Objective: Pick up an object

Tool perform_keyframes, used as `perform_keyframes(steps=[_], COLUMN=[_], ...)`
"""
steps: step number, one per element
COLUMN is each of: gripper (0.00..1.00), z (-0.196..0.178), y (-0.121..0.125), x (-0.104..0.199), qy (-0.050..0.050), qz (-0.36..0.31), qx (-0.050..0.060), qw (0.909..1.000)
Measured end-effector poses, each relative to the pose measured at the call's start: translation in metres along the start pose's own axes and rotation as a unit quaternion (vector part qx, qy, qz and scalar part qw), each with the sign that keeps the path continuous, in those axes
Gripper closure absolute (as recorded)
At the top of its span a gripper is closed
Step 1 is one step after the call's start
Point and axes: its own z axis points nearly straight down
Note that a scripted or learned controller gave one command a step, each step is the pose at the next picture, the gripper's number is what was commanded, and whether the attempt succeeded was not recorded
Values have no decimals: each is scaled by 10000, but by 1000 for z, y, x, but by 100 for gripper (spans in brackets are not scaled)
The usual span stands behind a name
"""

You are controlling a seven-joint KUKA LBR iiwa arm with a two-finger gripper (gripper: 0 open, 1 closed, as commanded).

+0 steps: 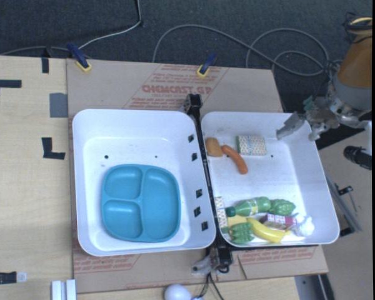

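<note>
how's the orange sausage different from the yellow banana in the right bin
The sausage is orange and nearly straight; the banana is yellow and curved. The sausage lies in the open near the bin's far side, beside a brown piece, while the banana sits in the crowded pile at the near edge, against green items. Both are long toy foods in the right bin.

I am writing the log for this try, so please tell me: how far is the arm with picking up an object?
Nothing looks picked yet. The gripper is at the right bin's upper right rim, with no object seen between its fingers. In that bin lie the sausage, the small box and the banana; the blue plate sits in the left bin. Reaching down, grasping and lifting are all left.
</note>
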Motion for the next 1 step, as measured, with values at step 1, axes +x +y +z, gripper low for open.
perform_keyframes(steps=[1], gripper=[0], z=[47], y=[20], x=[50], qy=[8], qz=[-5], qx=[7], qw=[10000])
